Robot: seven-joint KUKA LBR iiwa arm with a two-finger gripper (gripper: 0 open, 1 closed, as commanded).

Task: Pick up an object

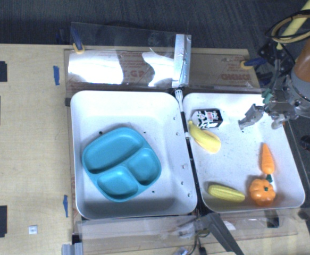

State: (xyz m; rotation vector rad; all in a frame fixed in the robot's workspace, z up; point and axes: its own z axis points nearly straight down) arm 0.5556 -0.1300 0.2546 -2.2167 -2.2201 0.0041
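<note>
The right bin [234, 158] holds several toy foods. A small black and white carton [206, 118] lies at its back left, touching a yellow banana [204, 138] just in front of it. An orange carrot [267, 158] lies near the right wall, with an orange pumpkin [262, 191] below it. A second yellow piece [226, 192] rests along the front wall. My gripper [262, 121] hangs over the back right of this bin, open, with nothing between its fingers. It is right of the carton and above the carrot.
The left bin [91, 110] contains a blue divided plate [122, 162]. A clear plastic panel [128, 57] stands behind the bins. Cables and the arm's body [298, 62] crowd the back right corner. Bare white floor lies in the right bin's middle.
</note>
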